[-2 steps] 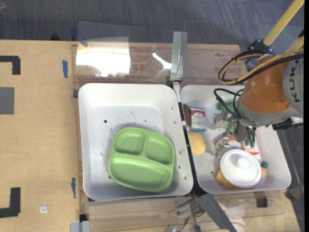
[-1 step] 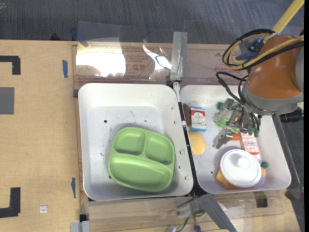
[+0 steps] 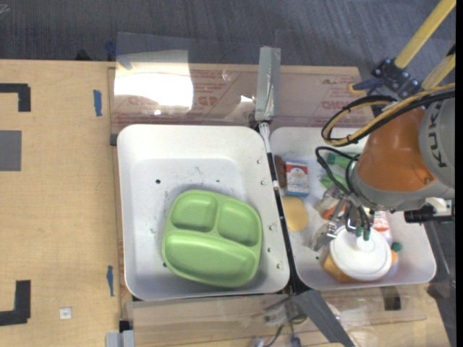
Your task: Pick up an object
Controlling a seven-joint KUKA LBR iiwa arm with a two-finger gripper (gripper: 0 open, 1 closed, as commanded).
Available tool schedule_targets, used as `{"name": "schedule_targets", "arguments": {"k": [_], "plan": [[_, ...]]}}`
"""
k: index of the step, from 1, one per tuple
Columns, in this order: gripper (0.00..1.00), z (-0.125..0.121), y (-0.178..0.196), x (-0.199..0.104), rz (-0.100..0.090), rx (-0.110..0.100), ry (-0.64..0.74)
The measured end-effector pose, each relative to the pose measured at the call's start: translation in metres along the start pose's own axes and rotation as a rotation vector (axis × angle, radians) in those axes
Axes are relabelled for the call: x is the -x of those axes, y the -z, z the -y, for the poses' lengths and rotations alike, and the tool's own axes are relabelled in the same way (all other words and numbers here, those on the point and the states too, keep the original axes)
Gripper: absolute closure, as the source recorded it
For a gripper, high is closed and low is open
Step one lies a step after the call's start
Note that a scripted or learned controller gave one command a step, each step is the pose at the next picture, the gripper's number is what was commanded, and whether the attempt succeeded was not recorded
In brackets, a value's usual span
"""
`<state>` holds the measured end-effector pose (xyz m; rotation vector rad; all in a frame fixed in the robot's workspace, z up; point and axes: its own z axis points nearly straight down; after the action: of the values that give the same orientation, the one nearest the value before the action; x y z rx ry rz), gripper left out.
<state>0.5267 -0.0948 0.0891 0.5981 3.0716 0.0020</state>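
Observation:
My gripper [image 3: 346,224] hangs low over the right bin [image 3: 423,270], under the arm's orange band. It sits among a cluster of small objects. Just below it lies a white round lid-like object [image 3: 359,256] resting on something orange [image 3: 334,268]. To its left lie a pale yellow round piece [image 3: 294,212] and a small red and white box [image 3: 296,177]. A green item [image 3: 336,161] shows at the back of this bin, partly under the arm. The arm hides the things beneath it.
The left bin [image 3: 137,157] holds a green divided plate [image 3: 213,237] toward its front. A ridge where the bin walls meet [image 3: 278,208] separates the bins. Black and yellow cables [image 3: 347,121] loop behind the arm. Bare wooden bench [image 3: 51,215] lies to the left.

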Motion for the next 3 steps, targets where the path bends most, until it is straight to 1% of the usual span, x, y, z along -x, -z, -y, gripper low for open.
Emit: {"name": "schedule_targets", "arguments": {"k": [1,2,3], "plan": [[0.00,-0.008,-0.001,0.008,-0.001,0.000,-0.595],[0.00,-0.035,0.012,0.117,-0.011,-0.011,-0.999],[0.00,-0.036,-0.005,0.137,-0.010,-0.013,-1.469]]}}
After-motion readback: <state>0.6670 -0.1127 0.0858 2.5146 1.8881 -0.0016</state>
